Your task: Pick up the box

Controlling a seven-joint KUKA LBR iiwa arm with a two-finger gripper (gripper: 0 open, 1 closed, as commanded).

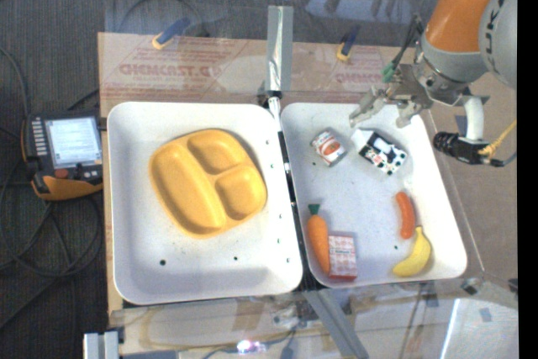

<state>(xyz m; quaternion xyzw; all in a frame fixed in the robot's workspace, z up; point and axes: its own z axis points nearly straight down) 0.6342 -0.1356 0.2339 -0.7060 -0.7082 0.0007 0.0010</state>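
Observation:
Two box-like things lie in the right bin (445, 206). A flat red and white box (342, 255) rests near the front edge, beside a carrot (318, 240). A small black and white carton (383, 154) lies toward the back. My gripper (387, 113) hovers over the bin's back edge, just above and behind the black and white carton. Its fingers (365, 113) are spread apart and open, with nothing between them.
The right bin also holds a small red and white can (329, 145), a sausage (406, 214) and a banana (414, 255). A yellow divided plate (208, 179) lies in the left bin (134, 265). A handheld screen (65, 145) sits left of the bench.

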